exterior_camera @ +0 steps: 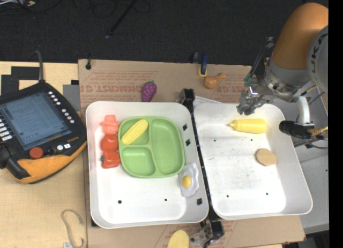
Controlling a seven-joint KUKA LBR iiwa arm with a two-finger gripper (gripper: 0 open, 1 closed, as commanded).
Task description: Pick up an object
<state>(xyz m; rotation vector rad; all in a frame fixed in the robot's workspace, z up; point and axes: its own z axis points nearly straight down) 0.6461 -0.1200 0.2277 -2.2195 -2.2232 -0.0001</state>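
Note:
My gripper [249,105] hangs over the far edge of the right bin [289,198], just above and behind a yellow mustard bottle [250,126] that lies on its side. Nothing can be seen held in it. A tan round cookie [266,157] lies nearer the front, towards the bin's right wall. The left bin [139,207] holds a green divided plate [155,153] with a yellow corn cob [133,130] in its far left compartment. A red bottle [110,144] lies along the plate's left side. A fried egg [187,180] sits by the left bin's right wall.
On the cardboard behind the bins lie a purple grape bunch [149,90] and an orange pear-like toy [213,81]. A teach pendant [37,129] rests at the left. In front of the bins sits a yellow object [178,239].

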